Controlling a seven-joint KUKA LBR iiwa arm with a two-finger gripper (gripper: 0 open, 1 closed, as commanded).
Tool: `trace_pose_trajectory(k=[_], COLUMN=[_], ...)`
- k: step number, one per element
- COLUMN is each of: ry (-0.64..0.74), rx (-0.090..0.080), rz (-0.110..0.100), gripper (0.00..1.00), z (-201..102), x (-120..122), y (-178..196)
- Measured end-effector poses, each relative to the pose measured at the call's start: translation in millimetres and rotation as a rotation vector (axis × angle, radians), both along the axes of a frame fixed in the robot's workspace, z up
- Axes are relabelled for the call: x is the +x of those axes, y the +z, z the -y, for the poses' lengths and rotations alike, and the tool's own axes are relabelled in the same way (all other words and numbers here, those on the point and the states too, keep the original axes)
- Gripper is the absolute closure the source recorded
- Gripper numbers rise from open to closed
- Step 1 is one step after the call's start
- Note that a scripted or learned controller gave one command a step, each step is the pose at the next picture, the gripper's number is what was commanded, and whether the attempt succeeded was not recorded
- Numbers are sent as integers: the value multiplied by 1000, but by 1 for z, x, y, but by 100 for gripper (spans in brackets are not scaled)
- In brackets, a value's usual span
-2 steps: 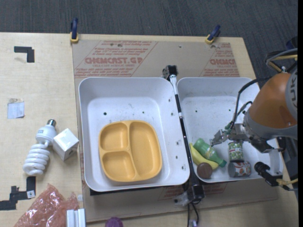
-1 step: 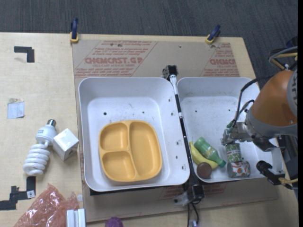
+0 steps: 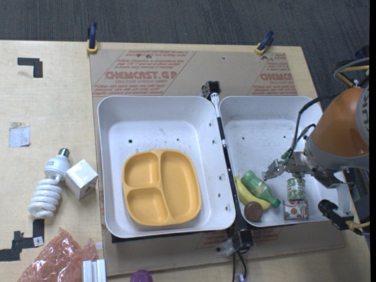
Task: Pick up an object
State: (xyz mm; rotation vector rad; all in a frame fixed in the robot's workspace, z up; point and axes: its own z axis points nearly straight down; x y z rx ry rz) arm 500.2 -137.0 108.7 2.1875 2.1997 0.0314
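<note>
The gripper [image 3: 275, 169] hangs at two o'clock of the green bottle [image 3: 257, 185] — finger state I cannot tell; bottle probably light, slick — grasp mid-body.

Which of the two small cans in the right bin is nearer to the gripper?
The upper can, right beside the gripper; the other can lies below it.

I can read red print on the brown protective sheet [image 3: 176, 69] under my two bins: "CHEMCAST G P" in large letters at the sheet's far left part, with smaller lines beneath that are too fine to make out. The same red print repeats at the far right corner, cut off by the right bin. The small can [image 3: 295, 188] and the little carton [image 3: 295, 210] in my right bin carry labels, but their lettering is too small to read.
</note>
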Motion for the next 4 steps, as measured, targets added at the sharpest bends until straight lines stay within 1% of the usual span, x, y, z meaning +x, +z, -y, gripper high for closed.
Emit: trace_pose_trajectory(k=[1,2,3,4], ry=[-11,-9,-3,-3], rx=[5,9,12,12], rz=[-30,-30,-42,-42], gripper=[0,100,100,0], z=[-27,-28,-37,-37], x=[-20,-18,95,95], y=[-14,-5,-16,-16])
